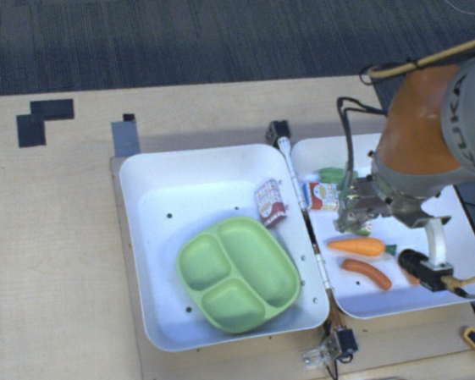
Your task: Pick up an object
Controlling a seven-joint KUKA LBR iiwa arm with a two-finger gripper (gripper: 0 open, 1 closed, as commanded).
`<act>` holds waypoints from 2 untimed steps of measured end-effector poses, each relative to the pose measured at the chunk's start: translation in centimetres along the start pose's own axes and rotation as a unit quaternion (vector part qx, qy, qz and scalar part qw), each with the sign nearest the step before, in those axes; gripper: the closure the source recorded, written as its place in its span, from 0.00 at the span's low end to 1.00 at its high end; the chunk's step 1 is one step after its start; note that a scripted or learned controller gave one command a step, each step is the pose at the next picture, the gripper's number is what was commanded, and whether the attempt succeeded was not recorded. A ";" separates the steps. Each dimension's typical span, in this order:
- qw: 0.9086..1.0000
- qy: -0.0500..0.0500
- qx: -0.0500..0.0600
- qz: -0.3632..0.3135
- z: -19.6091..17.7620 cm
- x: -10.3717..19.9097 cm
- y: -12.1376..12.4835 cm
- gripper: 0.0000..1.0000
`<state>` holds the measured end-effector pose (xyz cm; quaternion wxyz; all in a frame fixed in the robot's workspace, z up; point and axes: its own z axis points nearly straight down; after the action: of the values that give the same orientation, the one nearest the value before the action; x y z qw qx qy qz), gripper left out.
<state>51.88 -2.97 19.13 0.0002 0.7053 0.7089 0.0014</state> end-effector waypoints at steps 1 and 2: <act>1.000 0.000 0.000 0.001 0.0 -0.1 0.0 0.00; 1.000 -0.002 -0.002 0.002 10.5 -8.6 -3.1 0.00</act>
<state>48.82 -11.54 8.64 0.0028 0.7069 0.7073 0.0012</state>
